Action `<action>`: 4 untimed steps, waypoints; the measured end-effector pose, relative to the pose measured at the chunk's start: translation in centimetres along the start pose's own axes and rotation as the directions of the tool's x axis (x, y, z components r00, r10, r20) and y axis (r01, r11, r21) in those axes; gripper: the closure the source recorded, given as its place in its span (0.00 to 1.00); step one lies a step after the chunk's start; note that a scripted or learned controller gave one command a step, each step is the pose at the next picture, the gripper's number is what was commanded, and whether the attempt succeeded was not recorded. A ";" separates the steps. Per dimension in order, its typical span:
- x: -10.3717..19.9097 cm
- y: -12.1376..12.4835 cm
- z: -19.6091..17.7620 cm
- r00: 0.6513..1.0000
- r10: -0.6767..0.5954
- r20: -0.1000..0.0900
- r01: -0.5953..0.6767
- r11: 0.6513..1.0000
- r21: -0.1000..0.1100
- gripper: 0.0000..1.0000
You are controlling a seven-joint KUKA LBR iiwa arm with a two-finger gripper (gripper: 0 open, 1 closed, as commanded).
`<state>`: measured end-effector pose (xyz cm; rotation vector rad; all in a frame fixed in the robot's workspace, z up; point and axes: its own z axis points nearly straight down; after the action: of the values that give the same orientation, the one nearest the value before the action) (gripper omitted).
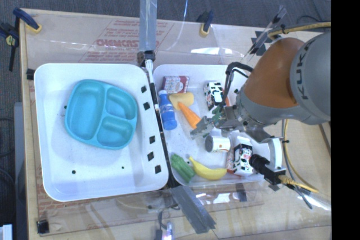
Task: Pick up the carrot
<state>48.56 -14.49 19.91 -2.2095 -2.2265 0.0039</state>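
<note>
The pincer (203,127) hangs just right of the carrot (189,114), tips near its lower end; whether it is open cannot be told. The carrot lies slanted, orange, just right of the blue bottle (166,110).

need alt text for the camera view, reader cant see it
Seen from above, a grey and orange robot arm reaches from the right, its claw just right of an orange carrot in the right white bin. That bin also holds a banana, a blue bottle and small packages; the left bin holds a blue divided plate.
</note>
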 end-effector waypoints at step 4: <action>-5.7 12.4 9.5 0.993 -0.117 0.000 0.117 0.993 -0.001 1.00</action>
<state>60.92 -20.13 10.36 -2.0761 -2.3522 0.0015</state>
